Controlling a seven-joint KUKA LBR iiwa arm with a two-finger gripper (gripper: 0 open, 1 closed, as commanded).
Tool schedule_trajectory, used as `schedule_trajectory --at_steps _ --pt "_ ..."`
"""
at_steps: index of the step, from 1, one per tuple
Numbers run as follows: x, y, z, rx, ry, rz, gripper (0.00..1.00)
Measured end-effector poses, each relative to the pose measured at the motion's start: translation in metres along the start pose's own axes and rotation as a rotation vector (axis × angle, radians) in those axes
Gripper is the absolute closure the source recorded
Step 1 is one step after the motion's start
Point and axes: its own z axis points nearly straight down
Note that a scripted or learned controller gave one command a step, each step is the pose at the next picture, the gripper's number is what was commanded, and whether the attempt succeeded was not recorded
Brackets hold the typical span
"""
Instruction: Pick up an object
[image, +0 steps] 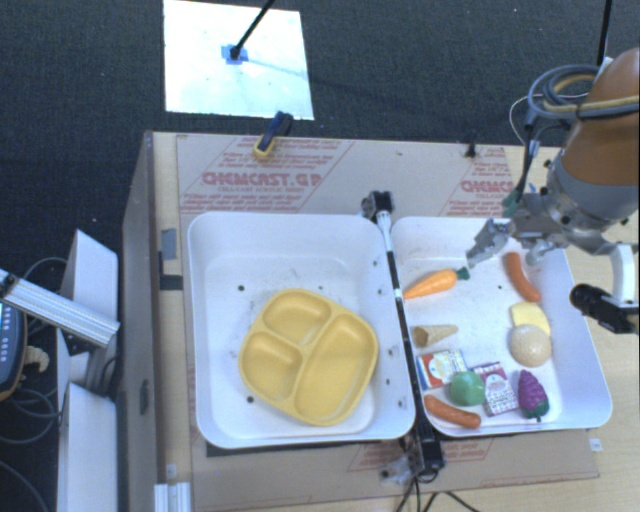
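Camera view: we saw the gripper (497, 240) above the right bin (596, 400), empty, fingers apparently spread; the toy carrot (431, 284) lay just left and below, long axis pointing toward it

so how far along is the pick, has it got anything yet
Nothing looks picked yet. The toy carrot, sausage, cone, green ball and purple grapes all lie in the right bin. In hand: the gripper hangs over that bin's upper part, just above the carrot's green end, with no item seen in it. Left: lowering, closing on one object, and lifting it.
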Motion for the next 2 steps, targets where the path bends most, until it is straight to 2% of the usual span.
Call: schedule_trajectory --at_steps 1,2 --pt "0.021 0.019 0.095 0.003 0.001 0.0 0.0" --pt "-0.001 0.014 0.195 0.001 0.0 0.002 0.0"
